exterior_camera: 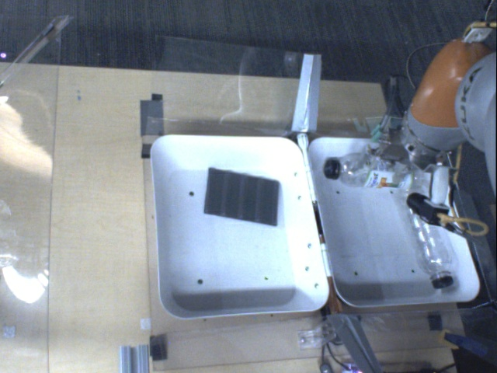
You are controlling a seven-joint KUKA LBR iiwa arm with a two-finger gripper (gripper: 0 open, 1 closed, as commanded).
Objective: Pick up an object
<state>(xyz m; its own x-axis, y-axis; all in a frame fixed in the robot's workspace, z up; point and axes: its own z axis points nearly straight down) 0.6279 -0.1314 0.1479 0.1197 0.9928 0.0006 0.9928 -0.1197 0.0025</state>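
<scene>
Camera view: I see the arm [454, 84] reaching in from the right, its orange band over the far right corner of the right bin [373, 274]. The claw [397, 160] sits low at that bin's far edge; I cannot tell whether it is spread or pressed together. Just left of the claw, touching or nearly so, lies a clear bottle with a dark cap [353, 168], on its side. Nearer me than the claw, a second clear bottle [429, 247] lies along the bin's right wall, dark cap toward me. Well left of the claw, in the left bin [233, 286], lies a flat dark grey pad [241, 196]
</scene>
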